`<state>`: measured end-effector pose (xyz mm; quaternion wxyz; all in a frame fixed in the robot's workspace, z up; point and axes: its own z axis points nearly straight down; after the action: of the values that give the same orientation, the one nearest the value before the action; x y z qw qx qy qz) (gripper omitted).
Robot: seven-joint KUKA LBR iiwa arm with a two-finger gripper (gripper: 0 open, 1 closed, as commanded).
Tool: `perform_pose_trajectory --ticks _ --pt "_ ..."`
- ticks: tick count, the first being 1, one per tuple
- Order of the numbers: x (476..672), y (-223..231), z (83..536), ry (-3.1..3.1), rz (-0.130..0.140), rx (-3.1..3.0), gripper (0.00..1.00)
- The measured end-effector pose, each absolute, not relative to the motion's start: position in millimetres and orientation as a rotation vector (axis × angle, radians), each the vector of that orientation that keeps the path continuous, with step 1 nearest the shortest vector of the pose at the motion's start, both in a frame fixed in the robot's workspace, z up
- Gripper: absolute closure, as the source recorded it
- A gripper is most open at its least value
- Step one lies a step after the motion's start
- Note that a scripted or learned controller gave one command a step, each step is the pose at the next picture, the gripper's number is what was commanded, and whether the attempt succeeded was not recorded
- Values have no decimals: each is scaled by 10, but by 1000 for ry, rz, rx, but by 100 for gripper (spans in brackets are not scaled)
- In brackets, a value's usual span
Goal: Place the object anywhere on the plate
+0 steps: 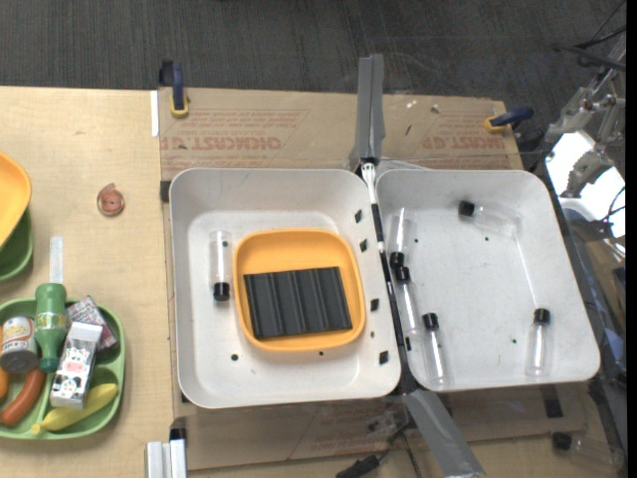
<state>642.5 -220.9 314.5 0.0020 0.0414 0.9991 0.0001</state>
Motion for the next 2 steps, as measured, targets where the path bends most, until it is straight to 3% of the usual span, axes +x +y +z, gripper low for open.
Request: perform_pose_trajectory --ticks 2 --pt "6601 -2210 2381 2978 1 -985 0"
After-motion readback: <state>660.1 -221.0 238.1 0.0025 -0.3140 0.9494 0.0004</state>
